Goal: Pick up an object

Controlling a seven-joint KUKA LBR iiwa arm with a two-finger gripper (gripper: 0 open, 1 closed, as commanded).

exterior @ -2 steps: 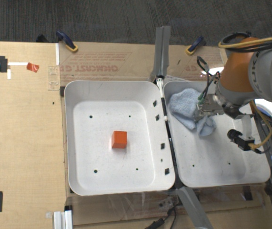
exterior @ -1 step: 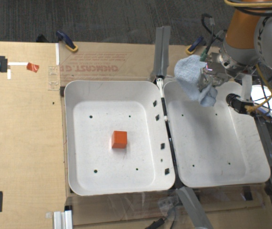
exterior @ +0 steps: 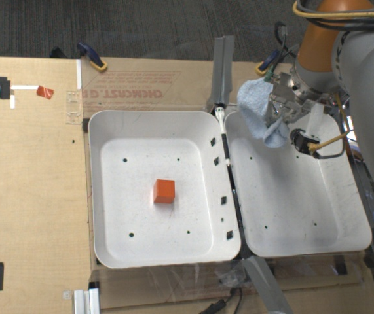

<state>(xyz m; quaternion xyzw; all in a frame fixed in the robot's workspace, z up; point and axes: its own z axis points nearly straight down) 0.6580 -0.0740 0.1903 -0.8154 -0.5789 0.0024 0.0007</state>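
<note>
Right bin (upper corner): pale blue cloth hangs, seemingly pinched by fingers.

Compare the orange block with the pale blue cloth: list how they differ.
The orange block is a small, rigid cube; the pale blue cloth is larger, soft and crumpled. The block lies on the left bin floor; the cloth hangs at the gripper over the right bin's far corner.

Bright, even light from overhead. The white bins nearly wash out, with soft shadows along their walls. Focus is fairly sharp throughout.
</note>
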